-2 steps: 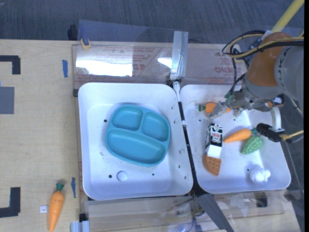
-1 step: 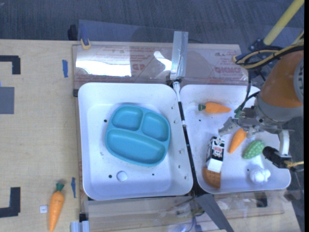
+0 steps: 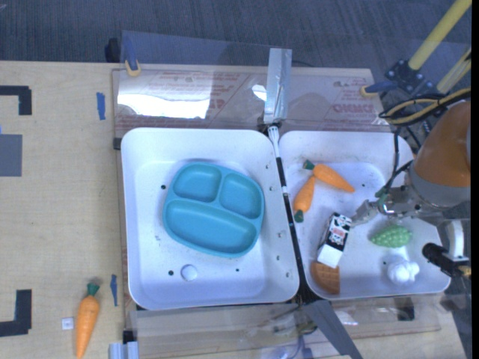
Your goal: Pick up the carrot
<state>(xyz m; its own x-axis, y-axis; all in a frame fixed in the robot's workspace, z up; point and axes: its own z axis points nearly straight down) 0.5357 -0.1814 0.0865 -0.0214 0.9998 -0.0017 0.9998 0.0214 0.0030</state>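
Observation:
Two orange carrots lie in the right bin [image 3: 359, 144] near its left wall. One carrot [image 3: 331, 176] points right, and the other carrot [image 3: 304, 195] slants down beside the divider. My gripper [image 3: 373, 207] hangs over the right bin's middle, to the right of both carrots and apart from them, just above a green knobbly toy [image 3: 391, 237]. Nothing shows between its tips. A third carrot [image 3: 87, 317] lies on the wooden bench outside the bins, at the lower left.
A blue divided plate [image 3: 215, 208] sits in the left bin [image 3: 142, 163]. The right bin also holds a black-and-white carton [image 3: 335, 239], a brown bread-like piece [image 3: 326, 277] and a small white object [image 3: 402, 271]. Cables and a yellow bar crowd the upper right.

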